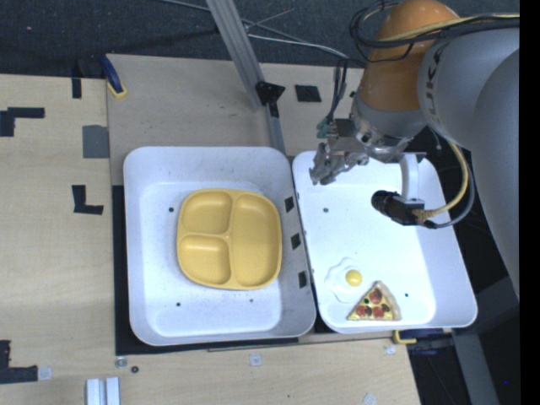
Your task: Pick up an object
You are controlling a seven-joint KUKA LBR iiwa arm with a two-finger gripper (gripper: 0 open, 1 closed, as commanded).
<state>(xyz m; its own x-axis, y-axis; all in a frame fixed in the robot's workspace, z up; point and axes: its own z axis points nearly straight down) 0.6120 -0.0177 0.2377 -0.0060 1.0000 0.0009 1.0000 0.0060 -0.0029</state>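
Observation:
A toy fried egg point(346, 278) and a toy pizza slice point(375, 303) lie side by side near the front of the right bin point(430, 251). A yellow divided plate point(229, 237) sits in the middle of the left bin point(152, 226). My gripper point(321, 173) hangs over the right bin's back left corner, well behind the egg and the pizza slice. Nothing shows between its fingers.
A slanted metal pole point(245, 53) rises behind the bins and ends near the gap between them. A black cylindrical part with a yellow cable point(401, 207) hangs off the arm over the right bin. Tape marks dot the wooden bench point(51, 226).

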